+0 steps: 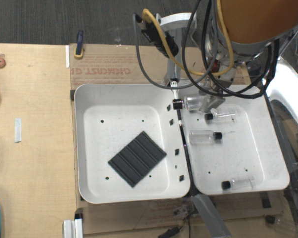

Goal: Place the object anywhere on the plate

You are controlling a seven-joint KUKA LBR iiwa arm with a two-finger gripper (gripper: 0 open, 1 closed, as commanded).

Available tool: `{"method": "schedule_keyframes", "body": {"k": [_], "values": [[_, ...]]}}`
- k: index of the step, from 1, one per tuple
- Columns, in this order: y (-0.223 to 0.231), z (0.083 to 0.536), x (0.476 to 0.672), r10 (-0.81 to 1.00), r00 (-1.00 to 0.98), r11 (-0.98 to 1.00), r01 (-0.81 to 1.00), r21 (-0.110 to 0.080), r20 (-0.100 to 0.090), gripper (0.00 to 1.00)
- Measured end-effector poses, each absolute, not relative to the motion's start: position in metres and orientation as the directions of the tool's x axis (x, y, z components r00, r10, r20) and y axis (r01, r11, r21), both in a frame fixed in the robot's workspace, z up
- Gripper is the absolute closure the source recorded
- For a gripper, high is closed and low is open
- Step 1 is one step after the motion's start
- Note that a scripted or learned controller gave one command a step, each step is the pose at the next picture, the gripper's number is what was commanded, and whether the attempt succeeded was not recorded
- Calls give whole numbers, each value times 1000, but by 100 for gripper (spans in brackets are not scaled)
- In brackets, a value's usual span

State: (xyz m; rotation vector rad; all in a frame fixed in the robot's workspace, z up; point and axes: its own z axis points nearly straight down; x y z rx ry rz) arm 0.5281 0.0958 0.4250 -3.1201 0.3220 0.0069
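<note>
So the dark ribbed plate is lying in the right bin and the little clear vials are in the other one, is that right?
Not quite. The camera view shows the dark ribbed plate lying in the left bin, not the right one. The clear vials are in the other bin, the right bin, where the gripper hangs.

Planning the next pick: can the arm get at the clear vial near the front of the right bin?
Probably yes. The vial lies alone on the right bin floor, nothing over it, apart from the other vials, and the end effector hangs above the same bin.
</note>
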Motion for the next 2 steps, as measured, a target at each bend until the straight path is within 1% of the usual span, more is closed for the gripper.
{"method": "schedule_keyframes", "body": {"k": [1, 2], "values": [[57, 283, 504, -207, 978, -978, -207, -2, -7, 100], [133, 279, 488, -220, 976, -976, -220, -2, -6, 100]]}}
